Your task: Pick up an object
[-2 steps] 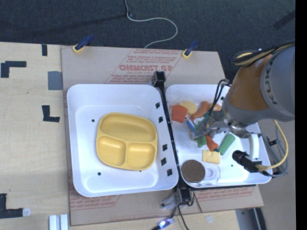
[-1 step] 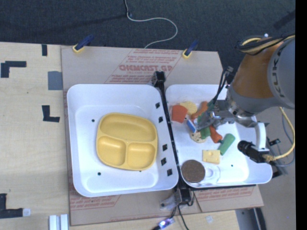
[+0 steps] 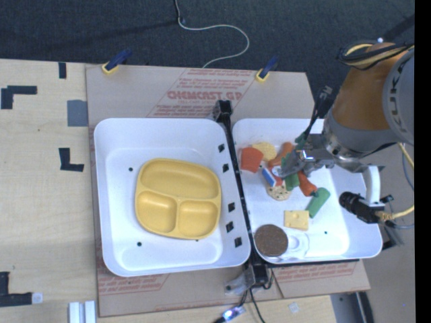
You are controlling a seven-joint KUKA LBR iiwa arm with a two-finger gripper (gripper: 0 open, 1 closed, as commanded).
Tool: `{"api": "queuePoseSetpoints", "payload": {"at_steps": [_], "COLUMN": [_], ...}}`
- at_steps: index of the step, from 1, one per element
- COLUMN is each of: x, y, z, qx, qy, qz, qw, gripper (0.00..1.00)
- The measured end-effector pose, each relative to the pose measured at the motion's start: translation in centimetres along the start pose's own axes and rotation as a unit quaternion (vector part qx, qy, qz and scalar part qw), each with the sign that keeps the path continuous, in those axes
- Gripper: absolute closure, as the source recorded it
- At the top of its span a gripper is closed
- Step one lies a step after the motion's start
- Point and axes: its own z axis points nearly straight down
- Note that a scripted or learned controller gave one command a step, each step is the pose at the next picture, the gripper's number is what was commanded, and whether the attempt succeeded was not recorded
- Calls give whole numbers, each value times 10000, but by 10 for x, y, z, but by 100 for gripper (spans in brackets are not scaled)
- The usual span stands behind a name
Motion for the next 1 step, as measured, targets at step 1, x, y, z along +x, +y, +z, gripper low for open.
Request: {"api": "queuePoseSetpoints", "payload": {"at_steps": [1], "x": [42], "y": [32], "z": [12], "qx": [9], "qy": [4], "qz": [-22], "qw": [10000], "gripper": [100]}}
